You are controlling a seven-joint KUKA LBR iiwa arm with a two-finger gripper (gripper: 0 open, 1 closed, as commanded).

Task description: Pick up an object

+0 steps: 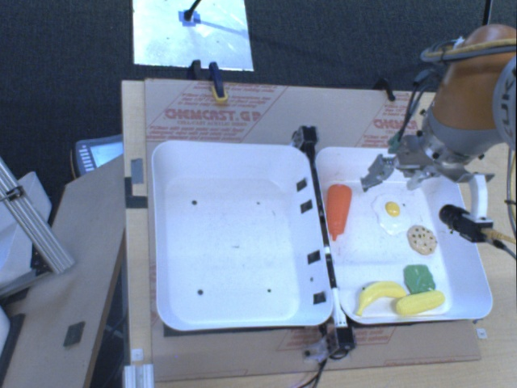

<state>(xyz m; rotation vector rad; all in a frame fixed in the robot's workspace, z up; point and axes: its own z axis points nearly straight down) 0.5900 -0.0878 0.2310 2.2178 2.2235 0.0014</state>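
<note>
Where the bench (242, 103) carries a sheet of tan cardboard printed with red lettering, two shallow white bins sit side by side, joined along a dark seam with black clips. Left bin (174, 241): white floor with a few small dark specks. Right bin (477, 293): six toy food pieces. Item one, an orange carrot (338, 208), lies lengthwise just beside the seam, at the bin's left. Item two, a fried egg (392, 214) with yellow yolk, lies near the centre. Item three, a speckled cookie (421, 238), sits just right of and below the egg. Item four, a green piece (418, 277), kind not discernible, rests near the front wall. Item five, a yellow banana (378, 294), curves along the front wall. Item six, a yellow oblong piece (419, 302), touches the banana's right end and sits just below the green piece. Arm: grey with an orange band, entering from the right; gripper (397, 172) hangs over the rear of the right bin, above the egg, fingers spread apart with nothing between them. Surroundings: dark carpeted floor, a reflective metallic square panel (192, 23) behind the bench, a yellow-and-blue clamp (218, 83) at the cardboard's rear edge, a lower tan side table (60, 297) and an aluminium rail (28, 221) at left.
</note>
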